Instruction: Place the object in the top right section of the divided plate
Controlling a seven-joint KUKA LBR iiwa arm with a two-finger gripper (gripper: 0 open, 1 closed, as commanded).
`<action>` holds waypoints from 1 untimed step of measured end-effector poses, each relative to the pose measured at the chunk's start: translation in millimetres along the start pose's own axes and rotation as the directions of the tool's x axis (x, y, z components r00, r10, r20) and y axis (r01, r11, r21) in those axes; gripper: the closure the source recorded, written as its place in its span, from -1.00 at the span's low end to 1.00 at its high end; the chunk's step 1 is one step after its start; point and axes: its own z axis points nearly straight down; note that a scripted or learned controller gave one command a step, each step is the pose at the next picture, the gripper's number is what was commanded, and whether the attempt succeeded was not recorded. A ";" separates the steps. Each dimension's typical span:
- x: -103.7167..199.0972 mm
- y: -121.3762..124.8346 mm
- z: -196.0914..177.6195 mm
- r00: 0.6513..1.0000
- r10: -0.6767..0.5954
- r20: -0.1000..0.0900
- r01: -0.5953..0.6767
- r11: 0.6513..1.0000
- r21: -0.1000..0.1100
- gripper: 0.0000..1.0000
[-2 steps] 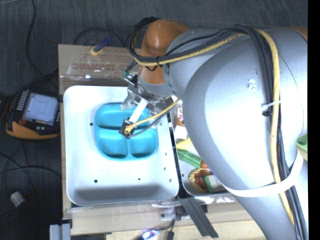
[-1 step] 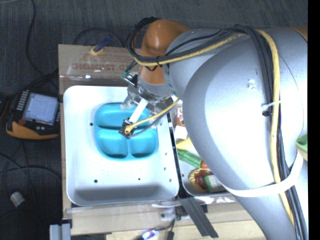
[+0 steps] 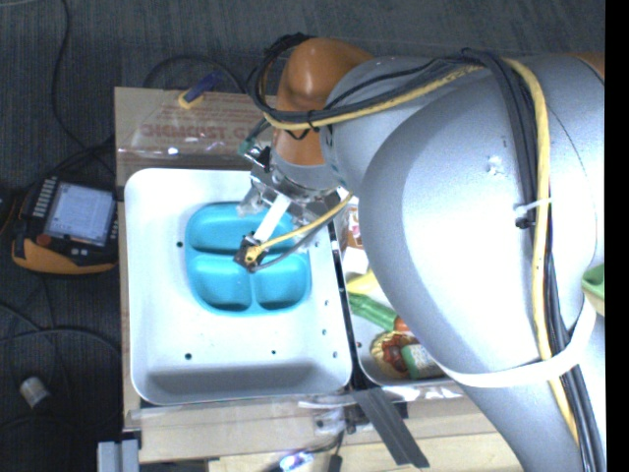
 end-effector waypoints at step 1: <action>0.0 0.0 0.0 1.000 0.000 0.000 0.000 1.000 0.000 -1.00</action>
